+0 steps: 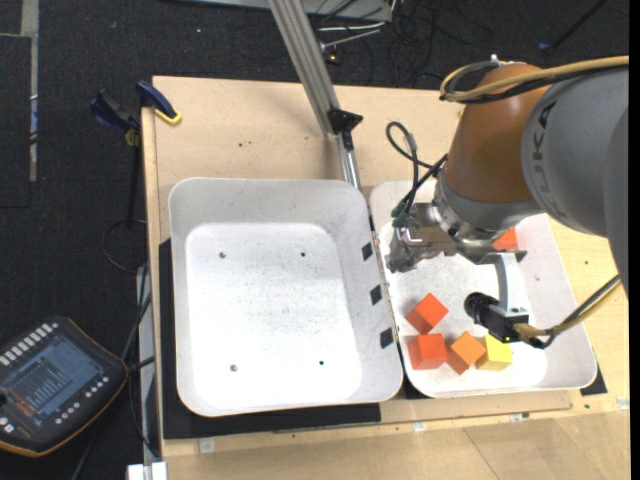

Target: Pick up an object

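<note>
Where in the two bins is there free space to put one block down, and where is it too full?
The left bin offers bare floor from wall to wall. The right bin is crowded: the arm hangs over its upper part, and orange blocks and a yellow block cluster along its near edge. A small bare patch lies at its right wall.

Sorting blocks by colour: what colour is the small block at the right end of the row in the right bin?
Yellow: the small block shows best in the camera view, beside the orange blocks.

White speckled bins [265,288], orange blocks [430,312], yellow block [498,353], possibly red piece [506,238] behind arm [560,138]
</note>
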Controlling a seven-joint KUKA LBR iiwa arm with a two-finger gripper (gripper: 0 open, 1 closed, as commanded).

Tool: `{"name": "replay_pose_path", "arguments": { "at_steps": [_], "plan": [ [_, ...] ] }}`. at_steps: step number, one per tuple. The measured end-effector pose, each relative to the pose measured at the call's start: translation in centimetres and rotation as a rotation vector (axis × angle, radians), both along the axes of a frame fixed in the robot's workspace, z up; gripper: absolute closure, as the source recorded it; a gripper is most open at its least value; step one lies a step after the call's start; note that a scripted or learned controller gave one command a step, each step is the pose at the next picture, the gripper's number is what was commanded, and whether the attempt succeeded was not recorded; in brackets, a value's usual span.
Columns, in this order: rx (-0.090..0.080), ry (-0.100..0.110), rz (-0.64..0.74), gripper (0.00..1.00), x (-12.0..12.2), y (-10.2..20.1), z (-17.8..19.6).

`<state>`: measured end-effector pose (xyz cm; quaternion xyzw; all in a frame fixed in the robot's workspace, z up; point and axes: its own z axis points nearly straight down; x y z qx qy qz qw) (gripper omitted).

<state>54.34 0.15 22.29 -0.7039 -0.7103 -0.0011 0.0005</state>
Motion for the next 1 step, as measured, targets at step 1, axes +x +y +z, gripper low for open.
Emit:
{"name": "replay_pose_path", "arguments": {
  "at_steps": [1],
  "plan": [
    [0.0, -0.001, 0.0, 1.0, -0.96, 6.04, 0.97]
  ]
}}
